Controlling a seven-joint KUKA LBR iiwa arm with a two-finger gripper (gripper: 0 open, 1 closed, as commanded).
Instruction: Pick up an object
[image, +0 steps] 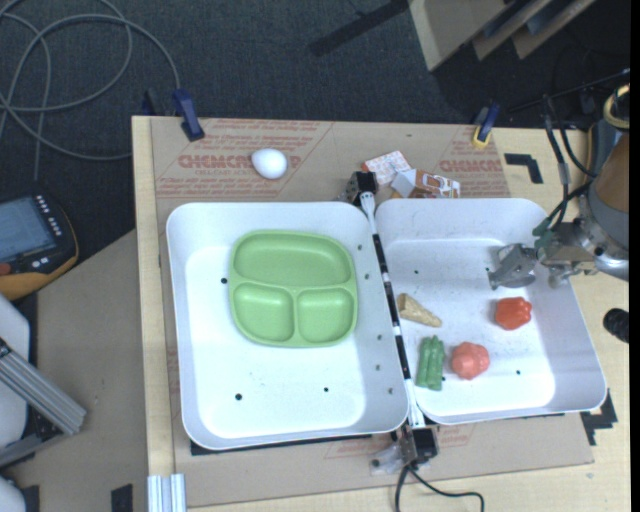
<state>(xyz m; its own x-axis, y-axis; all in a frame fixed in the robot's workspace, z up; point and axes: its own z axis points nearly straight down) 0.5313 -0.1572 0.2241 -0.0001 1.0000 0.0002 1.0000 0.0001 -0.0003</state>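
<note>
The right bin (470, 225) holds a red tomato-like piece (513, 313), a pinkish-red round piece (470, 360), a green vegetable piece (431, 362) and a tan wedge (418, 311). My gripper (512, 268) reaches in from the right and hangs over the right bin's upper right part, just above the red tomato-like piece. Nothing shows between its grey fingers, which look spread a little apart. A green divided plate (294, 287) lies in the left bin (200, 330).
A white egg-shaped object (269, 162) rests on the cardboard behind the left bin. Small packets (405, 178) lie behind the bins' divider. Blue clamps (187, 113) hold the board's back corners. Cables trail near the arm at right.
</note>
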